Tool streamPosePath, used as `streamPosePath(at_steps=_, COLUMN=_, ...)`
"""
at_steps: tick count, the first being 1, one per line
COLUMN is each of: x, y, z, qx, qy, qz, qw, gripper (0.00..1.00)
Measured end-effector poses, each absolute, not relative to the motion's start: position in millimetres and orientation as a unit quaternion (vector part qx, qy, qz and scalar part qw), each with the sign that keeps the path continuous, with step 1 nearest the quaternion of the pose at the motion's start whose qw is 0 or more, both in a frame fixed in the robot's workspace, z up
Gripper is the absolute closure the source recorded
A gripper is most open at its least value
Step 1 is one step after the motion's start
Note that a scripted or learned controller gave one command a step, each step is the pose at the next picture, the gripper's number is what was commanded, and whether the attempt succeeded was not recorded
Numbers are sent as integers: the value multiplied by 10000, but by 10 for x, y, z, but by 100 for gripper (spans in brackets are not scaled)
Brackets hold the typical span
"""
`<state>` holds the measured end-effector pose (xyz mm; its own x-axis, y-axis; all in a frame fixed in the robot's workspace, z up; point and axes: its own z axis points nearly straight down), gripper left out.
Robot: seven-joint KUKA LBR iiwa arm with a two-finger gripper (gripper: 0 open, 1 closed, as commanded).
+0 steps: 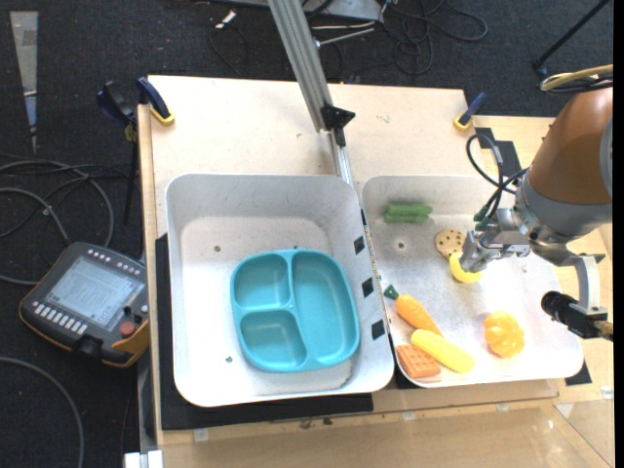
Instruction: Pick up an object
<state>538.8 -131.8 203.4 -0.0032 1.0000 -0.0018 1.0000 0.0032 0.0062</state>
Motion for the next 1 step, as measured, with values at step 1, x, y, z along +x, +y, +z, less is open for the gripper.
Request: streamPosePath(at_steps=1, x=5480, y=-810, z=1985, qx=7043, qy=7099, qz=8, qw=-2, gripper=100)
